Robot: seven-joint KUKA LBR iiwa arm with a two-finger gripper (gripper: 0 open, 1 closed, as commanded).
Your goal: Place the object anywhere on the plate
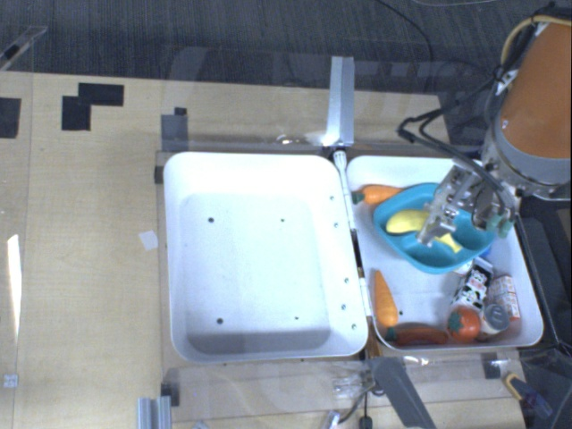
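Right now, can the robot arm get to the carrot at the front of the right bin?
Probably yes. The carrot lies bare near the divider, nothing on top, and the gripper hangs just behind it over the plate.

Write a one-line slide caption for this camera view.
Gripper hovers over the blue plate with a yellow object in the right bin, carrots nearby.

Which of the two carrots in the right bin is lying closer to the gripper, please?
The carrot at the bin's far edge, beside the blue plate, is closer to the gripper. The other carrot lies lower, along the bin's left wall.
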